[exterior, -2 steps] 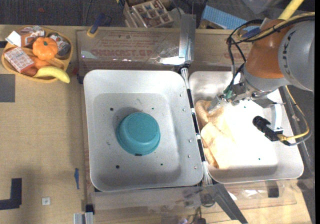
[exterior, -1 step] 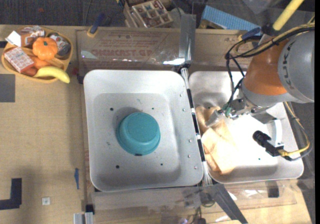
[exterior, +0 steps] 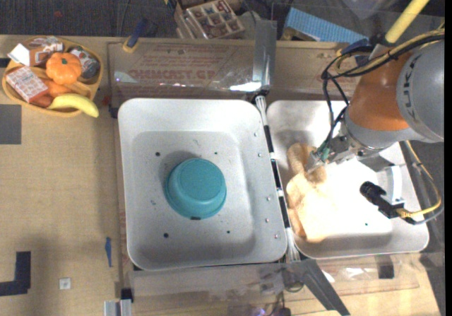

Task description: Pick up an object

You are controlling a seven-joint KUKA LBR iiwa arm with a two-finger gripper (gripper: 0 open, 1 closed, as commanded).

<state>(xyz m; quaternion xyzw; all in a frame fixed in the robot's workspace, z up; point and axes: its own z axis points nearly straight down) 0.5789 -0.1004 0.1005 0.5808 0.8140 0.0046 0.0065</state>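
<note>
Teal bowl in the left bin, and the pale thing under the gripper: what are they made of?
Teal bowl: likely hard plastic, smooth, matte, uniform colour, sitting upside down. Pale thing in the right bin: looks soft, maybe plush or cloth, given its lumpy, irregular outline; overexposed, so uncertain. The gripper is at its upper end.

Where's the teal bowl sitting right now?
The teal bowl sits upside down near the middle of the left bin, well apart from the arm working over the right bin.
</note>
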